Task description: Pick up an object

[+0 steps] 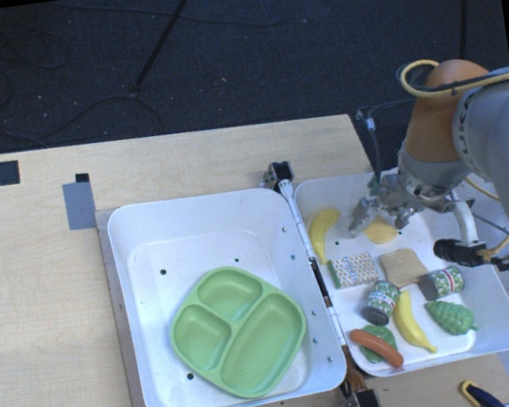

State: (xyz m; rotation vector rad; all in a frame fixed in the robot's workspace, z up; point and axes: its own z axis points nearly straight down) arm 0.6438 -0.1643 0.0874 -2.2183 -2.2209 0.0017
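Observation:
The right bin [500, 327] holds several toy foods. My gripper [379, 215] hangs over its far part, fingers spread and open, nothing between them. Just below the fingertips lies a small yellow piece [382, 233], partly hidden by the gripper. A yellow banana-like piece [323, 229] rests to the left by the bin wall. Nearer the front are a checkered cracker [353, 269], a bread slice [402, 267], two small cans [380, 302] [443, 282], a banana [411, 322], a green leafy lump [451, 316] and a red sausage [377, 346].
The left bin [140, 262] carries a green divided plate [239, 331]. The grey arm with its orange band [441, 122] comes in over the right bin's far right corner. A black clamp [278, 173] sits where the bins meet at the back.

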